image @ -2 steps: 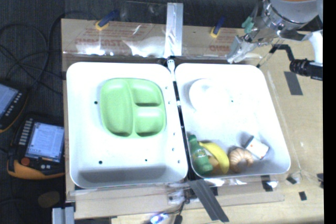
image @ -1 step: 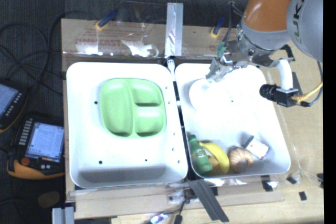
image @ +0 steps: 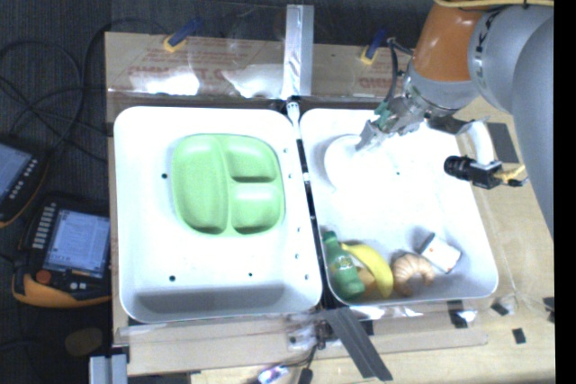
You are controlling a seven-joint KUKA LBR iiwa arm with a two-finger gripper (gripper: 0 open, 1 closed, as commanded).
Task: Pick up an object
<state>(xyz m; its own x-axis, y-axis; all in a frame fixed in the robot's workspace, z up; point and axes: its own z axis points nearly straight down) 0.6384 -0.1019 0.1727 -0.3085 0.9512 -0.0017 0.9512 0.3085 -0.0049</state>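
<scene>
The gripper [image: 371,136] hangs over the right bin [image: 450,220]; its finger state cannot be told. The banana [image: 376,267] lies at six o'clock from it, long axis running ten to four.

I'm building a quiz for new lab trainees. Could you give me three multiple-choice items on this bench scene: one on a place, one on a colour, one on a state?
1. Where does the divided plate lie?
A. in the left bin
B. in the right bin
C. on the floor

2. What colour is that plate?
A. red
B. green
C. blue

3. Where is the claw?
A. touching the banana
B. over the left bin
C. above the far part of the right bin, apart from the objects

Answers:
1 A, it sits inside the left bin.
2 B, it is pale green throughout.
3 C, the banana and its neighbours lie at the near edge of the right bin, well away from the claw.
</scene>
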